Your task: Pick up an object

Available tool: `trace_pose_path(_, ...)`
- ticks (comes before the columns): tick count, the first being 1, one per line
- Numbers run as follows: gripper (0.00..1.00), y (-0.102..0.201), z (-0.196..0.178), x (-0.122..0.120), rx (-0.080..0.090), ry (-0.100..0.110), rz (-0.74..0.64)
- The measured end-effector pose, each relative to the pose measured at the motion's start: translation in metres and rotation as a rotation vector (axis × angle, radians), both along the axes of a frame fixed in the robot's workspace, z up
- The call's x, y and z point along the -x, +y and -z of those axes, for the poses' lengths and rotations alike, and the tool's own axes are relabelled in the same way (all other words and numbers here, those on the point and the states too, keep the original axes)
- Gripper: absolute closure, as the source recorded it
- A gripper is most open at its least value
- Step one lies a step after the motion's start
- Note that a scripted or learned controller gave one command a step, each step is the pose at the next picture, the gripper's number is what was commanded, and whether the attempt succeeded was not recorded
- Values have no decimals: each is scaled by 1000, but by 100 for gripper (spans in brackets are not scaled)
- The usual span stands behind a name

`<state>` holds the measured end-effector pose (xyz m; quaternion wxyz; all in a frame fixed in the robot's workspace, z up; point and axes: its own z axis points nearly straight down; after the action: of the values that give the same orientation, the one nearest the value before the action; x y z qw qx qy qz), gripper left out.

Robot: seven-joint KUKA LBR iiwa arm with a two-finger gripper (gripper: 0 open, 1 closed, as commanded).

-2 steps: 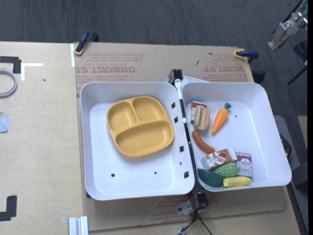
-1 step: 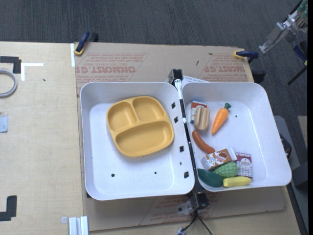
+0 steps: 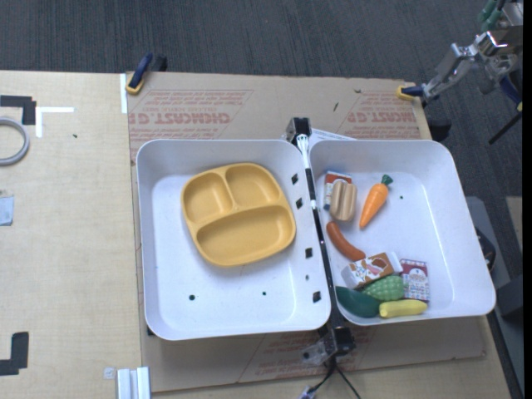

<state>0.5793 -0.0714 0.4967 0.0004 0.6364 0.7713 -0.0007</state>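
In the right bin lie several toy foods: a carrot, a hot dog bun, a red sausage, a small carton, a red and white packet, a corn cob, a yellow banana and a dark green vegetable. The left bin holds a yellow divided plate. My gripper hangs at the far upper right, beyond the right bin's back corner and well away from every object. Nothing shows between its fingers.
Both bins rest on a cardboard sheet held by a blue and yellow clamp at the back left and another clamp at the back right. Black clips join the bins along the middle wall.
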Motion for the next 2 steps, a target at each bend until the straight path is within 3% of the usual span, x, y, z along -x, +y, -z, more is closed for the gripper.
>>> trace_pose_path(1, 0, 52, -15, 46, 0, -1, 321)
trace_pose_path(2, 0, 93, -34, 81, -1, -3, 545)
